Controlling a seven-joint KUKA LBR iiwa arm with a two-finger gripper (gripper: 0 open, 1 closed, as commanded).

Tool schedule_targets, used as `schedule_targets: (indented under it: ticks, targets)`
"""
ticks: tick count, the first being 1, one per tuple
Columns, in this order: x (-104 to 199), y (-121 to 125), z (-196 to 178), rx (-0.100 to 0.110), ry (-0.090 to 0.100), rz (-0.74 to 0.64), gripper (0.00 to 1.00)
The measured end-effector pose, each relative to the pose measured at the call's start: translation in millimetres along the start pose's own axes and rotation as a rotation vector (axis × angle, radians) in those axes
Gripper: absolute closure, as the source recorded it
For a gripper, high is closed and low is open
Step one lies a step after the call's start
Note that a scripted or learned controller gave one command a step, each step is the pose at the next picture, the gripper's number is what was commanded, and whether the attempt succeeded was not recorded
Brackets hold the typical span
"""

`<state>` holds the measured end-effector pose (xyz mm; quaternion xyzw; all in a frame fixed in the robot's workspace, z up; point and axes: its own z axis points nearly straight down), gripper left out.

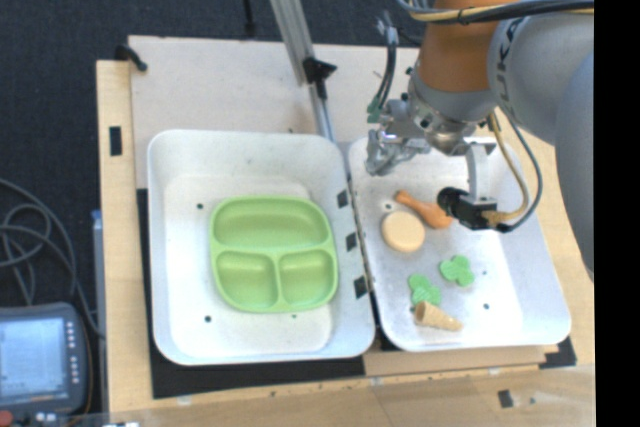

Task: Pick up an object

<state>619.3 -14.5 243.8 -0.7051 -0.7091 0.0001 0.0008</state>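
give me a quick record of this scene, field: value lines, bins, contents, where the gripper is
left bin: holds a green divided tray
right bin: holds the small items
items: orange carrot piece, round tan disc, two green clover shapes, cone piece
gripper: over the right bin's far left corner, nothing seen between its fingers
arm: reaches in from the right

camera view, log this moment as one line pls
gripper: over right bin top-left corner, holding nothing seen | carrot, round biscuit: in right bin | green tray: in left bin
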Motion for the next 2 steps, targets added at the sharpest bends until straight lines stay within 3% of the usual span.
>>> schedule_targets:
  ticks: [2]
  targets:
    - [102,-55,14,0.001,0.000,-0.001,1.00]
